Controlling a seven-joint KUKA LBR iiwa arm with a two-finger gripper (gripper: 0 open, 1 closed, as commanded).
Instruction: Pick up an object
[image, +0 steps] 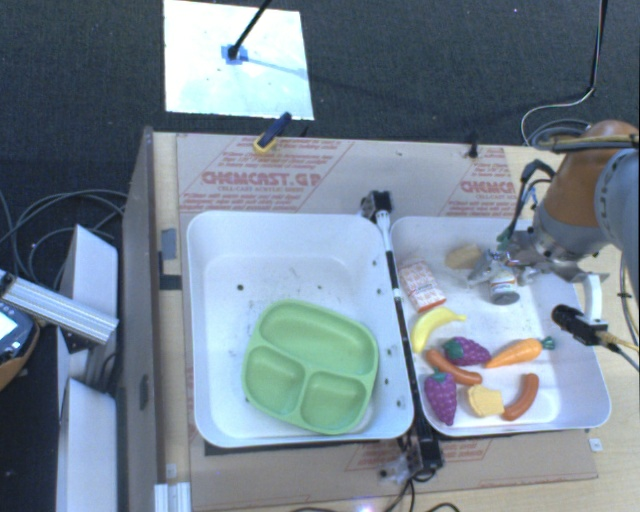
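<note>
Grey KUKA arm w/ orange band (590, 195) comes in over the right bin's far right corner, partly cut off by the picture edge. Its two-finger gripper (503, 268) is small and blurred; can't tell if the claw is released or clenched. Just below it sits a small silver can-like object (505, 291), near the right shallow white bin's (590, 400) far edge, contact unclear. Tan roundish lump (463, 257) lies beside it. Toward the near edge: red-white carton (423, 285), yellow banana (435, 325), orange carrot (518, 352), purple grapes (466, 350), two sausages (523, 396), cheese wedge (486, 402). Left shallow white bin (215, 300) holds a green divided plastic tray (312, 366) near its near right corner.
</note>
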